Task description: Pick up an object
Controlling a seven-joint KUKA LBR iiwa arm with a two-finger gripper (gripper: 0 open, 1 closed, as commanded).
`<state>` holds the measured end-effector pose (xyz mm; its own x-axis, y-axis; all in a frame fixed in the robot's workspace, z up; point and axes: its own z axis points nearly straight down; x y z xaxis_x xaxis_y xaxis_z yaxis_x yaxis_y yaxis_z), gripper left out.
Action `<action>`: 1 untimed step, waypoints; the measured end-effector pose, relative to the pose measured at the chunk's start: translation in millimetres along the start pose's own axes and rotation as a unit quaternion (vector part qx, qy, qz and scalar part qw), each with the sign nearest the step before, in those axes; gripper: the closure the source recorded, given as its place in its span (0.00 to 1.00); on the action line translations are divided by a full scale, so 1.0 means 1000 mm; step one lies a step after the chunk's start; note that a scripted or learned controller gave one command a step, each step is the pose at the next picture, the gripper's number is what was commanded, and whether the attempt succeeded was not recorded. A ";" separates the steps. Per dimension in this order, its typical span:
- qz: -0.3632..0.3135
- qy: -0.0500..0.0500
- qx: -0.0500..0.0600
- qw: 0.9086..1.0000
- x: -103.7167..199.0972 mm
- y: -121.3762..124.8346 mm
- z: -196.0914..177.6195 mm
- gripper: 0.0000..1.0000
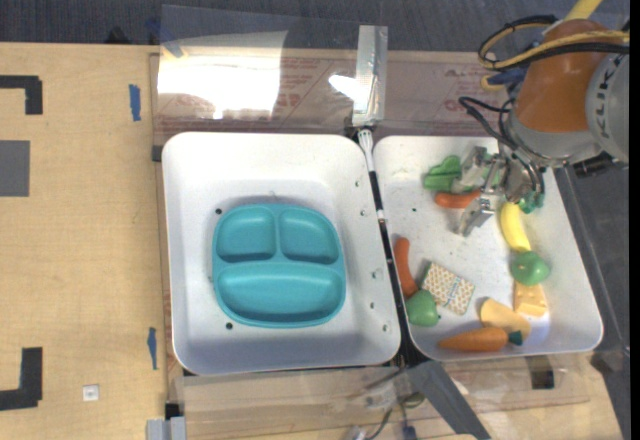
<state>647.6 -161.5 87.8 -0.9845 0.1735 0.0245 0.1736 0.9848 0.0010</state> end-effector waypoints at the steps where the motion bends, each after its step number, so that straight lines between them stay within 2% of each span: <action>1: -0.056 -0.007 0.005 0.998 0.011 0.046 -0.001 0.00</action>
<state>644.8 -114.5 89.1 -0.9980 0.0629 0.0100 0.0628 0.9980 -0.0063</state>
